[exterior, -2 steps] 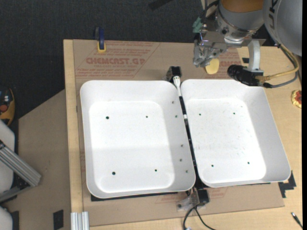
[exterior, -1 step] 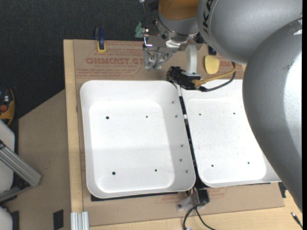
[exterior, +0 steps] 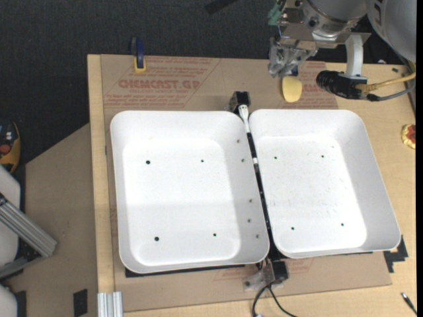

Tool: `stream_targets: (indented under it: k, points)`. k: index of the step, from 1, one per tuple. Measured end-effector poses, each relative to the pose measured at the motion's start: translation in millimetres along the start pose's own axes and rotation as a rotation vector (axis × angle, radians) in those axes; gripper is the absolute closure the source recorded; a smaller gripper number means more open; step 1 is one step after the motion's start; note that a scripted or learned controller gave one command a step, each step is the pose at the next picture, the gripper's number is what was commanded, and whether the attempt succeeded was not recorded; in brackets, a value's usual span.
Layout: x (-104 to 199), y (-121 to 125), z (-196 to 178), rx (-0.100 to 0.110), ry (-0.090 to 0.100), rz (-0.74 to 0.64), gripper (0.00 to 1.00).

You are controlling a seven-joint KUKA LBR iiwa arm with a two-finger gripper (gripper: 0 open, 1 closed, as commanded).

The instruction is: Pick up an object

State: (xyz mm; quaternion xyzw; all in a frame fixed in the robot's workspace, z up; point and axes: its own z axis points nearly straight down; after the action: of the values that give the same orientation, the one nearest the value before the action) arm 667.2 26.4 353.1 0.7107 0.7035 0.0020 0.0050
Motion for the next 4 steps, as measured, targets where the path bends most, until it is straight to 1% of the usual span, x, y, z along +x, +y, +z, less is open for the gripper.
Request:
stream_targets:
  k: [1, 2, 3, 4]
  points:
    - [55, -3, 78, 0.019, 0.005, -0.014, 1.00]
    - [-21, 0, 24, 0.002, 0.001, -0.003, 1.00]
    - [28, -8, 115, 0.021, 0.006, -0.014, 1.00]
    - [66, -1, 53, 0.002, 0.007, -0.015, 1.00]
